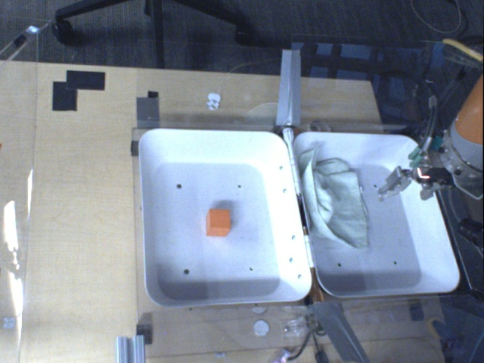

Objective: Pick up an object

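An orange cube (pixel 218 222) rests near the middle of the left white bin (pixel 162 278). A crumpled grey-green cloth (pixel 337 200) lies against the left wall of the right white bin (pixel 439 274). My gripper (pixel 409 187) hangs over the right part of the right bin, to the right of the cloth and apart from it. Its fingers (pixel 389 185) stand spread, open, with nothing between them. The grey arm with its orange band (pixel 469 123) comes in from the right edge.
A metal post (pixel 289 89) stands at the back between the two bins. The wooden bench top (pixel 76 203) stretches to the left of the bins. Chair legs (pixel 155 6) stand on the dark floor behind the bench.
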Tool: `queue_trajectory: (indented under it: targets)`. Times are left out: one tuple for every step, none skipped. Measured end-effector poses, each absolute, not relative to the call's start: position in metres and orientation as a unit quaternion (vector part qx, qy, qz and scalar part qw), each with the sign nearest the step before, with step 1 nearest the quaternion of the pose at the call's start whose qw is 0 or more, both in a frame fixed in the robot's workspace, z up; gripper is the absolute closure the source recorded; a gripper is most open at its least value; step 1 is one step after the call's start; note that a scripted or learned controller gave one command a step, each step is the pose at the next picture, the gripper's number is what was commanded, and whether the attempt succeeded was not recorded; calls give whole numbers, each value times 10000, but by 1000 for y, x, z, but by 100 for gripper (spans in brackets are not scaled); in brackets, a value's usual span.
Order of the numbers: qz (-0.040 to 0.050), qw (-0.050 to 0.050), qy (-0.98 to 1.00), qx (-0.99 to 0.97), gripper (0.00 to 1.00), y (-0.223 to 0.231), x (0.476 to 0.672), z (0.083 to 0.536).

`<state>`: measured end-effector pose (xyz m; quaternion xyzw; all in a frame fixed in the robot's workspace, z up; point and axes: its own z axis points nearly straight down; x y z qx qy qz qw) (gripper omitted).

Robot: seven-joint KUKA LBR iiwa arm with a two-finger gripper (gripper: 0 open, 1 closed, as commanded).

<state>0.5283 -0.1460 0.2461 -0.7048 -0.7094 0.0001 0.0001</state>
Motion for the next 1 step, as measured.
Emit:
queue_trajectory:
  targets:
    - [-11,-13,-7628,-6467,0,-176,591,94]
